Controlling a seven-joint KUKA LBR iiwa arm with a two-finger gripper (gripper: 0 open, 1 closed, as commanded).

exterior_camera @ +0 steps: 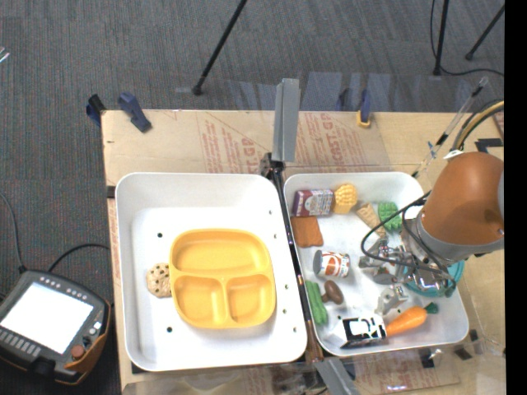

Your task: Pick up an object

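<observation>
Starting at the left bin [132, 220], a yellow divided tray [222, 276] fills its middle, with a cookie [158, 280] touching the tray's left edge. In the right bin [362, 179], a brown carton [312, 202] and corn cob [345, 196] lie near the far edge, a cracker [307, 232] below them, a can [331, 264] near the middle, and a green cucumber [317, 303] along the left wall. Near the front edge lies a carrot [407, 320], just under the gripper [403, 282]; whether the gripper is open or closed I cannot tell.
</observation>
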